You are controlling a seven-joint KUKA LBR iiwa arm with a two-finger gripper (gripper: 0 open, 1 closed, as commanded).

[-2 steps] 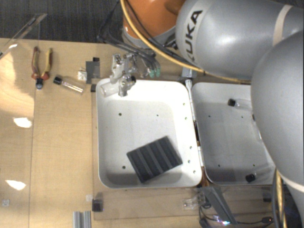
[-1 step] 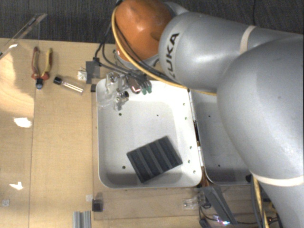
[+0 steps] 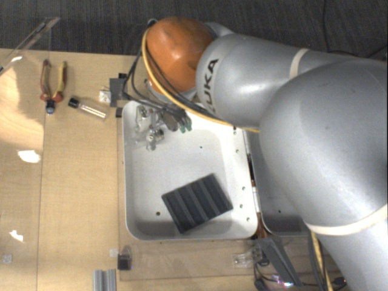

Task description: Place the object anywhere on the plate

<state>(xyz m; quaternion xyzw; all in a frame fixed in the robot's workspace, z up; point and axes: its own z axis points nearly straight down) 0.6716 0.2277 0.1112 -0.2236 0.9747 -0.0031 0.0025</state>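
Tool [image 3: 151, 129] hangs over the far-left corner of the left bin [image 3: 136, 223]; whether it is open or gripping anything, I cannot tell. A dark ribbed plate [image 3: 197, 202] lies near the bin's front, well apart. No loose object is clearly visible, so handling and grasp point remain unjudged.

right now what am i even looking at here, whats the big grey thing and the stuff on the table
The big grey thing is a KUKA robot arm, reaching in from the right. One camera, fixed above, looks down at a slant. The gripper at the arm's end hangs over the far corner of a shallow white bin; I can't tell whether it grips anything. In the bin lies a dark ribbed plate. A second bin is mostly hidden under the arm. On the wooden bench to the left lie red-handled pliers and a small clear tube.
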